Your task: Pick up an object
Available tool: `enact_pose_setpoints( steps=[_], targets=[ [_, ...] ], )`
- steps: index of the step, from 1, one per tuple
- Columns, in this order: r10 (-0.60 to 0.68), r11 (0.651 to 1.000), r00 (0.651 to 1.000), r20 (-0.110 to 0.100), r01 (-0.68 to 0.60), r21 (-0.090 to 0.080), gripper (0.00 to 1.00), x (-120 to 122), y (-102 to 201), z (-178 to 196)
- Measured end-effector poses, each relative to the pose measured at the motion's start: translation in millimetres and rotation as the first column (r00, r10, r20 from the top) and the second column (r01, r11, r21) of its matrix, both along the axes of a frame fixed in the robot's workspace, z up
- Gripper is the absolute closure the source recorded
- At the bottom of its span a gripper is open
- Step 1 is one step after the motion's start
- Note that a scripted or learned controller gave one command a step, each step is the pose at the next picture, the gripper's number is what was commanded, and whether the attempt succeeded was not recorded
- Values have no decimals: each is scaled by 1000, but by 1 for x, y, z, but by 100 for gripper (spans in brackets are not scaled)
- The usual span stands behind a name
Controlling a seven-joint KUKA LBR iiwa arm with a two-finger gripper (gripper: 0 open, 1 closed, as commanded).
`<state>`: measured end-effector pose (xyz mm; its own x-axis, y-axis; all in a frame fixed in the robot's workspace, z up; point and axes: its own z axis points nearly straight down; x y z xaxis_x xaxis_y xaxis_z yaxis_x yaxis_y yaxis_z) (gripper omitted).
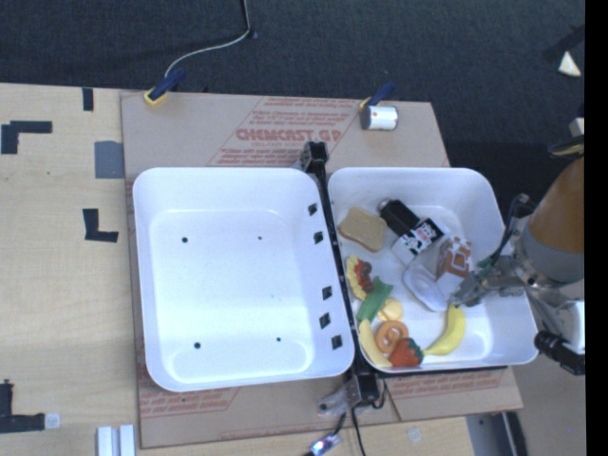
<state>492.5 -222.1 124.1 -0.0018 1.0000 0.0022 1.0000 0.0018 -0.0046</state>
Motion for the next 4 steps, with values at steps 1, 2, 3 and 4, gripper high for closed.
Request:
enact_pose_setpoints(
  steps=[1,2,3,4],
  targets=[
    [4,1000,1000,7,-4,-2,100,39,42,38],
    [2,1000,1000,-6,-2,3,100,3,104,-21],
    [4,1000,1000,25,-4,-8,100,108,95,119],
    [3,1000,1000,24,-3,-6,100,131,121,326]
  ],
)
